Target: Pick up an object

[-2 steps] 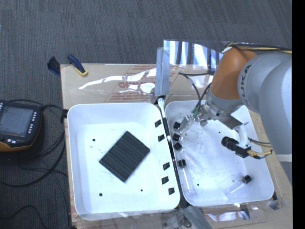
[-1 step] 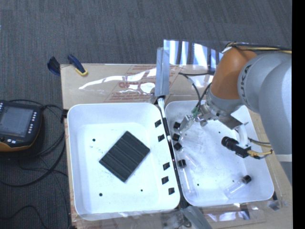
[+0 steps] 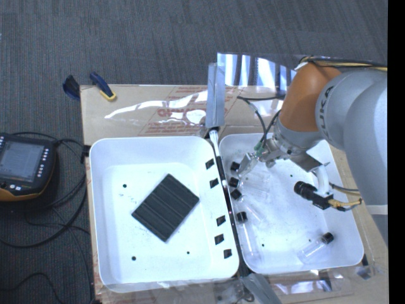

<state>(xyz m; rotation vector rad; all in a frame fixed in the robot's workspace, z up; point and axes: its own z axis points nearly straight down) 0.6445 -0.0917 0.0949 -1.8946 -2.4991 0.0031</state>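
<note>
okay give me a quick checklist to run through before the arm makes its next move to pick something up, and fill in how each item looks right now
1. Gripper is over the right bin, near its left wall: ok.
2. Something to pick lies nearby: a clear item sits just beside the gripper, but its outline is faint: cannot tell.
3. Something is held between the fingers: cannot tell.
4. Other candidates are free: a clear tube with a black cap lies apart near the bin's front right corner: ok.
5. Black ridged pad lies flat in the left bin, out of the arm's way: ok.
6. Cable and black fitting hang over the right bin: possible snag, not ok.
</note>
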